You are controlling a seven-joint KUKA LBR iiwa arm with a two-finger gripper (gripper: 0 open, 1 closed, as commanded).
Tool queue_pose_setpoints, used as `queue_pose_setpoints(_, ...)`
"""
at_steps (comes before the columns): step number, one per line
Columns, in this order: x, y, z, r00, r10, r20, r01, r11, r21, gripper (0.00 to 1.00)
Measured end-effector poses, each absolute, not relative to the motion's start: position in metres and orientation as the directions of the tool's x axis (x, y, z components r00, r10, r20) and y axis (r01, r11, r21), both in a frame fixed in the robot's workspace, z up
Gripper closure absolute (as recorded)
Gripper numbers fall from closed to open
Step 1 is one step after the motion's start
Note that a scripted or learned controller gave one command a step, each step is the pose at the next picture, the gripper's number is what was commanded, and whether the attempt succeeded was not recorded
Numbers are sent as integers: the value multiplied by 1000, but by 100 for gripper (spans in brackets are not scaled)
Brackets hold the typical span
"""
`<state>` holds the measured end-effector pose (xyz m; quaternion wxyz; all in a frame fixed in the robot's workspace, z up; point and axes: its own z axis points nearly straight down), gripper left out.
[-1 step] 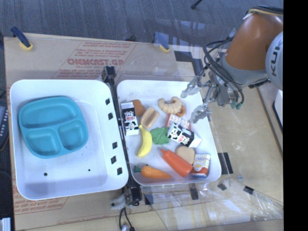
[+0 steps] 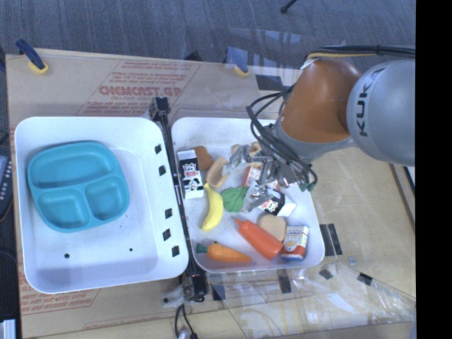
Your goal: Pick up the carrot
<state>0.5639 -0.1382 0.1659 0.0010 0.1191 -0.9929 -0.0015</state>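
Camera view looks down on a tabletop (image 2: 92,94) with two white bins side by side. The carrot (image 2: 224,253) lies in the right bin (image 2: 212,127), close against its near wall, green tip toward the divider and orange point toward the right. The gripper (image 2: 267,182) hangs over the middle of that bin, above a jumble of small packets, well apart from the carrot; whether it is open or closed I cannot tell, since cables and clutter mask it.

Risks, as I judge them: the carrot sits just beside a red-orange bottle (image 2: 259,238), and the two look alike in colour, so a descent aimed slightly right could land on the bottle instead. The banana (image 2: 211,208) lies just above the carrot's green end and could be nudged. With the near wall so close, a gripper coming down off-line could strike the rim or pin the carrot against it and push it away.

Open room is scarce: a small bare patch of bin floor lies left of the carrot by the divider. The left bin (image 2: 85,270) holds a blue tray (image 2: 76,184), with bare floor along its near side.
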Motion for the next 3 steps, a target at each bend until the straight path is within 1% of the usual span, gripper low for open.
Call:
queue_pose_setpoints(1,519,-107,92,-961,-277,-3,-277,961,0,0)
queue_pose_setpoints(2,527,-182,93,-937,-348,-1,-348,937,-1,0)
queue_pose_setpoints(3,523,-208,93,-917,-399,-3,-399,917,1,0)
